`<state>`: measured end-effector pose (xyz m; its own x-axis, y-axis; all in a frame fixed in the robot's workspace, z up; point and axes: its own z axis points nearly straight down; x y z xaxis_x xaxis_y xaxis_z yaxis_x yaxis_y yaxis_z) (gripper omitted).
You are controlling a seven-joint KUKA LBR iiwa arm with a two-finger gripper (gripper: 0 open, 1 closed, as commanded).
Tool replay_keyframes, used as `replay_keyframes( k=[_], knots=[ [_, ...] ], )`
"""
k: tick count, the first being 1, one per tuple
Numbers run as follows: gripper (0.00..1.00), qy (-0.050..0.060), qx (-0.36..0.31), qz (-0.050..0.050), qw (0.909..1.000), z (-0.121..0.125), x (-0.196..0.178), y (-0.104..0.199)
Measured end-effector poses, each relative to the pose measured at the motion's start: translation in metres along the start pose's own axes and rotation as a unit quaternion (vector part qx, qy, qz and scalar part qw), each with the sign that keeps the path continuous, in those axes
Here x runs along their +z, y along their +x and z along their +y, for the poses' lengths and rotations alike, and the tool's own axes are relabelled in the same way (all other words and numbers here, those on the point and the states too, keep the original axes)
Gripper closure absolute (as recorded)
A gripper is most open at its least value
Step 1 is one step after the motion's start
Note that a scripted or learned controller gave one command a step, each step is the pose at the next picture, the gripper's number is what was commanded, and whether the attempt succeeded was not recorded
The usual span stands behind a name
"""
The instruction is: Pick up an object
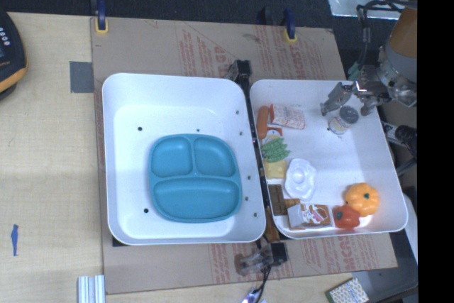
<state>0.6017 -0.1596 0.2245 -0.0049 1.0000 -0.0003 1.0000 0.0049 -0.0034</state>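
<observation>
Small jar [342,120] in the right bin's [369,152] far corner, directly under the tool [347,101], tool's fingers spread, gripping nothing, orange pumpkin [362,199] and red tomato [346,217] near front, blue tray [195,177] in left bin [120,152].

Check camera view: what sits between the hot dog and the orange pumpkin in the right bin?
In the camera view, a white crumpled object lies between the hot dog and the orange pumpkin; around it is bare floor of the right bin.
</observation>
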Motion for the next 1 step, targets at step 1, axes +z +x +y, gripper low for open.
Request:
replay_keyframes(
  k=[1],
  knots=[
    [0.0,0.004,-0.003,0.001,1.0,0.0376,0.1236,0.0609]
  ],
)
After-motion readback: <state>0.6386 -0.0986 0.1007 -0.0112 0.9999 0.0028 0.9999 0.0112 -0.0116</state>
